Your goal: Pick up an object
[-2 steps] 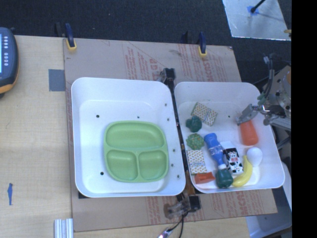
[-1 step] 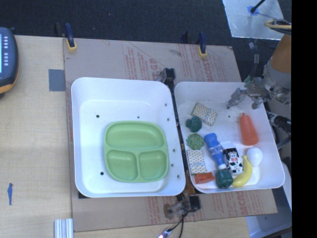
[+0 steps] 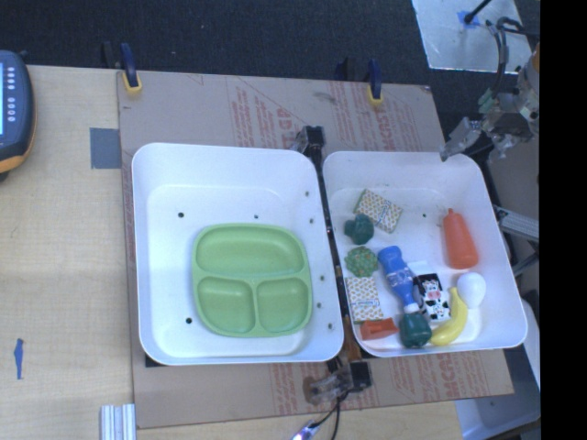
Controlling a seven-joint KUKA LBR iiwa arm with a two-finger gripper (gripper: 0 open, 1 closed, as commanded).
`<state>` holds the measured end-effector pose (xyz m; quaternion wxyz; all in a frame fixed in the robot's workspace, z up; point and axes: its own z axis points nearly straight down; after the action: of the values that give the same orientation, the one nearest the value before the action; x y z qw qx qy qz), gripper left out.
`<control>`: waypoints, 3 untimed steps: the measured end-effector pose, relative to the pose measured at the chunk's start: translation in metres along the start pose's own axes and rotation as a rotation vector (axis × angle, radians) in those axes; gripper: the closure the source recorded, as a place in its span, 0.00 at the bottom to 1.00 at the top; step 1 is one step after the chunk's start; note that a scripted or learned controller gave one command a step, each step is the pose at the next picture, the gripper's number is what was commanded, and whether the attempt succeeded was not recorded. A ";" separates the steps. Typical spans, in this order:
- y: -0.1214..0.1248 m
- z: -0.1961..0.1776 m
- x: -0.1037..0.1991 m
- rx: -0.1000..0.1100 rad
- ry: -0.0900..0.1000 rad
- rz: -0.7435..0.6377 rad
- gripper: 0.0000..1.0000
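The right white bin (image 3: 491, 200) holds several small objects. Among them are a patterned packet (image 3: 378, 209), a dark green lump (image 3: 359, 229), a lighter green knobbly piece (image 3: 361, 261), a blue bottle (image 3: 396, 273), an orange carrot-like item (image 3: 459, 238), a white egg (image 3: 470, 289), a yellow banana (image 3: 452, 321) and a black-and-white block (image 3: 431, 291). My gripper (image 3: 477, 136) hangs at the far right, above and just outside the bin's back right corner. It is apart from all the objects, and nothing shows in it.
The left white bin (image 3: 156, 246) holds a green divided plate (image 3: 252, 280). A second patterned packet (image 3: 364, 296), a red piece (image 3: 376, 328) and a dark green cap-like object (image 3: 415, 330) lie along the right bin's front. Clamps (image 3: 131, 71) pin the cardboard base.
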<state>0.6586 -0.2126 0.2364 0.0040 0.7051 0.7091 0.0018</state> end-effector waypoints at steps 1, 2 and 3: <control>-0.001 -0.076 0.000 0.001 0.000 0.000 0.00; -0.006 0.082 0.074 0.027 0.009 -0.005 0.00; -0.172 0.142 0.022 0.024 0.014 0.005 0.00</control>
<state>0.4879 -0.1919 0.0931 -0.0096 0.7068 0.7074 -0.0019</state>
